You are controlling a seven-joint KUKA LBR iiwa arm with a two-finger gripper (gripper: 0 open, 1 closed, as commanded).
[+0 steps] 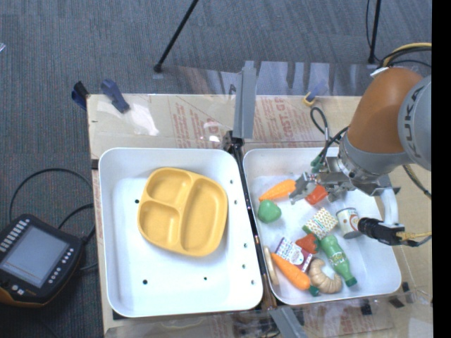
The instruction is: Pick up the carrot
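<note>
1. You are looking down at a bench [176, 122] standing on grey carpet, with two tripod legs [180, 27] behind it.
2. The left bin [120, 287] is holding a yellow divided plate [183, 211].
3. The right bin [384, 277] is holding the toys; one carrot [278, 189] is lying near its upper left, just beside the gripper [315, 187].
4. A second carrot [290, 271] is lying near the front edge.
5. You cannot tell if the fingers are open or closed.
6. A tablet-like controller [32, 255] is lying on the floor at left.

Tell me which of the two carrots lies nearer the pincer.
The upper carrot in the right bin, just left of the pincer and above the green round fruit. The other carrot lies along the bin's near edge.
</note>
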